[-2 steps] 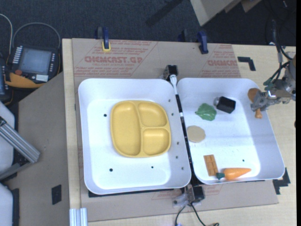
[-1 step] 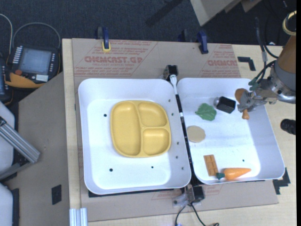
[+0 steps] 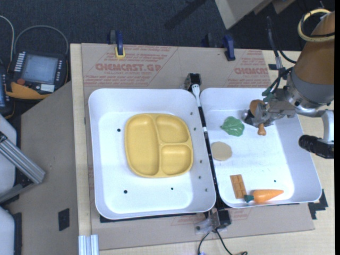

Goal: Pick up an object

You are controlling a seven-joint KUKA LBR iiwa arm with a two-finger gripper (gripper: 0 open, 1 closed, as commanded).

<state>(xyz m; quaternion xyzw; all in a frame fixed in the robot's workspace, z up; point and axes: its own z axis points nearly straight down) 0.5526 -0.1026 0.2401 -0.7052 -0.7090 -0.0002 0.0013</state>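
Observation:
The right bin [image 3: 297,163] holds a crumpled green item [image 3: 232,126], a round beige disc [image 3: 221,151], a brown wafer-like bar [image 3: 237,185] and an orange carrot [image 3: 265,195]. My gripper [image 3: 258,117] hangs over the upper part of this bin, just right of the green item and close to it. No object can be seen held in it. The grey arm with its orange band [image 3: 316,52] reaches in from the upper right.
The left bin [image 3: 106,158] carries a yellow divided plate [image 3: 158,144] in its middle. A black divider strip [image 3: 202,126] runs between the bins. Clamps [image 3: 119,49] hold the cardboard at the back. A black part of the arm [image 3: 319,145] overhangs the right bin's right rim.

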